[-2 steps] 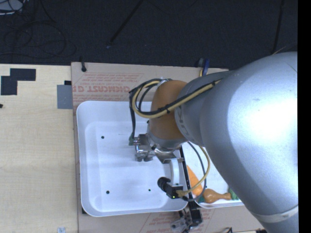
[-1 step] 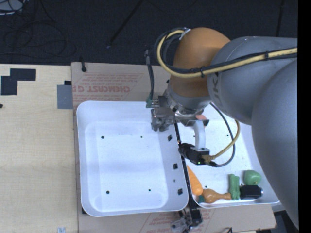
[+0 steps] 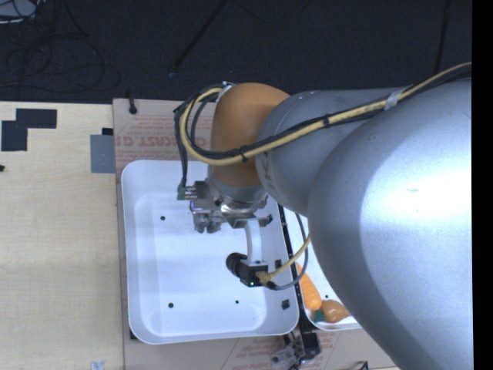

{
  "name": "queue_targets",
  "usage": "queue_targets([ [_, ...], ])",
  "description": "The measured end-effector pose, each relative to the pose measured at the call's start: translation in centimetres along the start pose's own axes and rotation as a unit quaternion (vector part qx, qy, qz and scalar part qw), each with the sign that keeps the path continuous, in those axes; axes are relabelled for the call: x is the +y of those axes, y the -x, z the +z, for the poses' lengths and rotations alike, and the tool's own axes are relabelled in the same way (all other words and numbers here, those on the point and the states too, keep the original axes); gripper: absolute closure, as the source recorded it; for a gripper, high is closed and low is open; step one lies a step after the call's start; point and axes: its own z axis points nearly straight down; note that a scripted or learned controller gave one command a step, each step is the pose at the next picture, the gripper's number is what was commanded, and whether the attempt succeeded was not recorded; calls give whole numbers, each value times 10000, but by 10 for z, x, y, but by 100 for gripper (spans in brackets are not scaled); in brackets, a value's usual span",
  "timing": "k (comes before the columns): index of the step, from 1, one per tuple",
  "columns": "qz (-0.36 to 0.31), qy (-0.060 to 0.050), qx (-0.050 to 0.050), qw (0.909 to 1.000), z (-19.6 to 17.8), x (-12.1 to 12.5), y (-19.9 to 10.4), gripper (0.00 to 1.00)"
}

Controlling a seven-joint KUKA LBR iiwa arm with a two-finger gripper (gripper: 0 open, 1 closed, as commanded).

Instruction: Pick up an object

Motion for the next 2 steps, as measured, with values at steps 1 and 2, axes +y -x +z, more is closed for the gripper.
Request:
queue_targets([
  [1, 5, 23, -9, 10000, 69, 50, -18, 100],
  [2, 13, 86, 16, 10000, -44, 72, -39, 100],
])
